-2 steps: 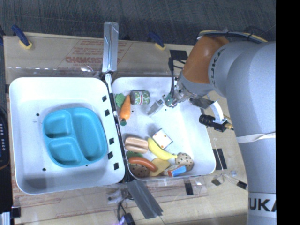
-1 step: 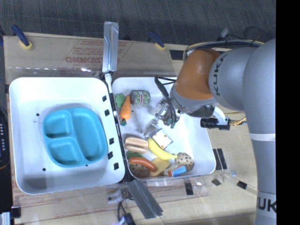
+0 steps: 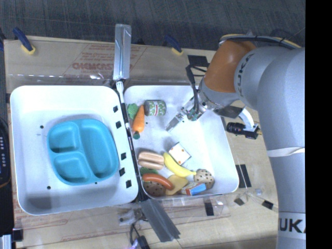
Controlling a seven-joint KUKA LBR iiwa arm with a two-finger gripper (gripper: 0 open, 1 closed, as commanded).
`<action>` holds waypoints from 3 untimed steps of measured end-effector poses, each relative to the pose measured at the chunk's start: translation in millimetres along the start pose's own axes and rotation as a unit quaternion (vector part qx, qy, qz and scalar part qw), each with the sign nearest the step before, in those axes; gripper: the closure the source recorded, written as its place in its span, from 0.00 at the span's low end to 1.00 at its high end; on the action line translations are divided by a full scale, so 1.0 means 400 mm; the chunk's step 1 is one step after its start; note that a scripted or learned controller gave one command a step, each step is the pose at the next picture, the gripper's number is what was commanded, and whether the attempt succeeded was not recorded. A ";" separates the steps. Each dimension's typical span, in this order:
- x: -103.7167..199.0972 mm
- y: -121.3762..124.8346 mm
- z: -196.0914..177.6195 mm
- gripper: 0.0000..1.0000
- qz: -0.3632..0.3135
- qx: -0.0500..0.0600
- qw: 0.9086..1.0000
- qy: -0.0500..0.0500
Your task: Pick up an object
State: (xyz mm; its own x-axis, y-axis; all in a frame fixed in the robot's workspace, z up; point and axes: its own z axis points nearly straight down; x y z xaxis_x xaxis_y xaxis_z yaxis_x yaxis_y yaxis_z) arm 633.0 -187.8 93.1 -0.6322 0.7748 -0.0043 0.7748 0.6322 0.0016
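The right bin holds several toy foods. A green can lies near its far wall, with a carrot and a small green piece to its left. My gripper hangs over the bin's middle, just right of the can and above a small white box. I see nothing held in it. At the near end lie a hot dog, a banana, a red sausage and a cookie.
The left bin holds a blue divided tray. A metal bar stands at the far end of the wall between the bins. My grey arm covers the bench at the right.
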 end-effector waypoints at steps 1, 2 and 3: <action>0.236 -0.108 0.002 0.00 -0.126 0.000 0.992 0.002; 0.144 -0.103 0.002 0.00 0.113 0.001 0.994 0.001; 0.143 -0.101 -0.024 1.00 0.111 0.000 0.994 0.000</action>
State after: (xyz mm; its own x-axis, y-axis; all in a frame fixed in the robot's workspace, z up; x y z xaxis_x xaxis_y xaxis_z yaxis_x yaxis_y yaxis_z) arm 565.5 -169.0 102.2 -0.4448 0.8956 -0.0038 0.8956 0.4448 0.0028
